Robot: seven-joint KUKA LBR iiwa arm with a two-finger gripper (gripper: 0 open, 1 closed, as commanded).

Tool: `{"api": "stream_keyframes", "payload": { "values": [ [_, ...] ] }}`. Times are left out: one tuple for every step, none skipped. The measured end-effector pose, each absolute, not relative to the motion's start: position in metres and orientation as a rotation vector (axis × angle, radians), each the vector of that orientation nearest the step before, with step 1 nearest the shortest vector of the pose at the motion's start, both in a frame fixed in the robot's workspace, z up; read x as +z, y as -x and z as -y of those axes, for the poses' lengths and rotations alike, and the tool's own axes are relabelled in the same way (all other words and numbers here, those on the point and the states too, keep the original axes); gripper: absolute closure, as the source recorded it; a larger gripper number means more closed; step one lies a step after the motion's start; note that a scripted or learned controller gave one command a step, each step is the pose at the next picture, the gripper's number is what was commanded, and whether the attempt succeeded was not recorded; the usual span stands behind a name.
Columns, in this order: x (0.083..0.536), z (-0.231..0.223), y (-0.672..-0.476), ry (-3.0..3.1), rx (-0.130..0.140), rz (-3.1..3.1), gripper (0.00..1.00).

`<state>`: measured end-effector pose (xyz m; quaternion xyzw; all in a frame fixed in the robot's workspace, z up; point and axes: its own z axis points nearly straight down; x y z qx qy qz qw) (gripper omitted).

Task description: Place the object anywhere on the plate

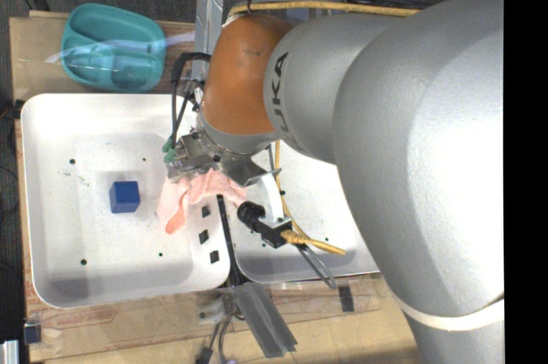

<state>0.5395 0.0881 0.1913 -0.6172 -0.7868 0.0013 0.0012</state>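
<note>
A small blue cube (125, 196) lies on the floor of the left white bin (47, 268), left of centre. A pink, crumpled-looking thing (182, 198) sits at that bin's right side, directly under my gripper (190, 158). The gripper hangs over the bins' shared divider, below the arm's orange band. The wrist hides the top of the pink thing, so I cannot tell whether it is held or only lying beneath. The cube is well apart from the gripper, about a hand's width to its left.
The grey arm covers most of the right bin (295, 264); a strip of its floor shows near the divider, with cables and a yellow-tipped fitting (300, 242). A teal translucent container (111, 45) lies on the bench beyond the left bin's far edge.
</note>
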Motion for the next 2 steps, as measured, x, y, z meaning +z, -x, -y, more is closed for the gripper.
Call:
{"api": "stream_keyframes", "payload": {
  "values": [
    [0.191,-0.078,-0.594,1.985,0.005,2.432,1.00],
    [0.119,-0.135,-0.608,1.954,0.009,2.455,1.00]
  ]
}}
